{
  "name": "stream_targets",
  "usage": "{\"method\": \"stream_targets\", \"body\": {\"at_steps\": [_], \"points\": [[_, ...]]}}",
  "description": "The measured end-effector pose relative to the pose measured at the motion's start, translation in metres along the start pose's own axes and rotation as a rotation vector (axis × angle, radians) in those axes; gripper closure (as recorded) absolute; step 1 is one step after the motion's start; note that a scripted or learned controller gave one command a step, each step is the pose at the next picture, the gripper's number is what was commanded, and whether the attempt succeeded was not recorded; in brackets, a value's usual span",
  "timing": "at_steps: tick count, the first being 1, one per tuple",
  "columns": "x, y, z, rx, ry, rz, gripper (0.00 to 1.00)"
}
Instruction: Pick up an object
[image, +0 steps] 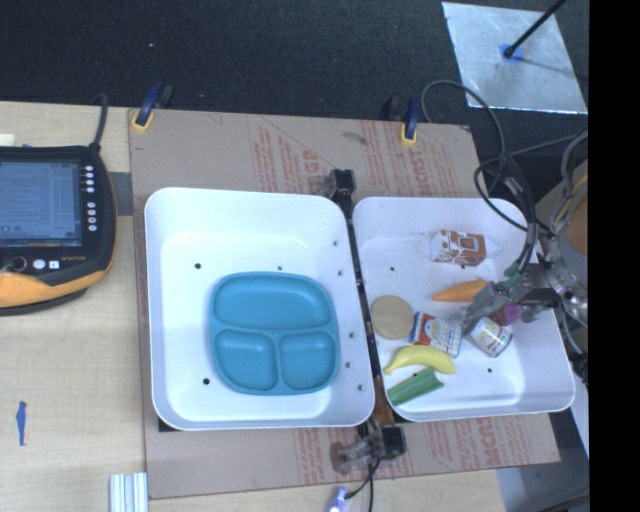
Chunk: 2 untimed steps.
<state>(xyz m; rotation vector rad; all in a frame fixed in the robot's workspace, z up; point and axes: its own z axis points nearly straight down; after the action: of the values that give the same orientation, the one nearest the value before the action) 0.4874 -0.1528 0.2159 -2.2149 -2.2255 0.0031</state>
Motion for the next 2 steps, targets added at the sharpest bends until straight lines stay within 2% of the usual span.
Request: {"method": "stream_targets", "body": {"at_steps": [1,2], "points": [[0.042,-0.006,0.120,-0.015,-0.002,-0.001,0.00],[-0.044,0.091,0.094,-0.009,0.003,-0.003,0.00]]}}
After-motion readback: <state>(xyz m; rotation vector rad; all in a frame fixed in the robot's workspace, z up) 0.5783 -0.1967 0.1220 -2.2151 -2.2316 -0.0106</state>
